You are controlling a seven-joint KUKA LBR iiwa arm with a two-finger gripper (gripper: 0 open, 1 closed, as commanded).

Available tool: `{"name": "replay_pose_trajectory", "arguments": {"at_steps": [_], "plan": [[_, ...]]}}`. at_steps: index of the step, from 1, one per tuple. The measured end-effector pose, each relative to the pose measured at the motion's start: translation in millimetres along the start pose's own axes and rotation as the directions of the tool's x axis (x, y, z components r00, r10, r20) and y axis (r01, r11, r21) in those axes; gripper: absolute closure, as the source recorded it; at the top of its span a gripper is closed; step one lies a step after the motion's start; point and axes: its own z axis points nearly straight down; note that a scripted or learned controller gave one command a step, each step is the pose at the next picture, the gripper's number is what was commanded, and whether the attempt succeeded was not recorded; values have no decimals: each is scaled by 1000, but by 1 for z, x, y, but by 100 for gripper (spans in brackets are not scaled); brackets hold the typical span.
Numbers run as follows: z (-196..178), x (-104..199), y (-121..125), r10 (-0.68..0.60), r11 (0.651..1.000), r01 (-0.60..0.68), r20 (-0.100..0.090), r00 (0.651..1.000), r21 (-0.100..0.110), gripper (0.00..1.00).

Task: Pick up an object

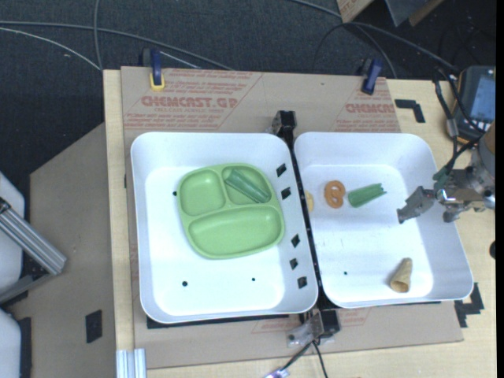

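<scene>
Fingers of the dark two-finger gripper [415, 205] hang over the right edge of the right white plastic bin [376, 150], reaching in from the bench's right side; how far they are parted cannot be told from this slanted view, and nothing shows between them. Nearest to the tool lies a green, leafy-looking toy vegetable [365, 194], a short oblong piece resting on the bin floor toward the far half, apart from the fingertips and on their left. Touching its left end sits a small orange ring-shaped toy [335, 194] — glossy, like a pretzel or doughnut. Near the bin's near right corner lies a tan cone-shaped piece [402, 275], matte and ribbed, well apart from the gripper and below it in the picture. The left white bin [157, 282], smooth and shallow with rounded corners, carries a light green plastic divided tray [232, 233] with three compartments; in its far right compartment lies a darker green ridged oblong object [249, 185], set at a slant. Both bins stand side by side on a brown cardboard sheet [197, 93] printed with red lettering, held at its far edge by two blue clamps [157, 68] — one toward each far corner. A black divider strip [298, 203] runs between the bins.
</scene>
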Motion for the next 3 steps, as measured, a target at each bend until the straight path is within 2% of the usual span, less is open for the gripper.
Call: {"name": "replay_pose_trajectory", "arguments": {"at_steps": [1,3], "plan": [[-6,0,2,-4,1000,4,3,1000,-12,0],[118,-4,1,-3,1000,3,0,1000,-5,0]]}}
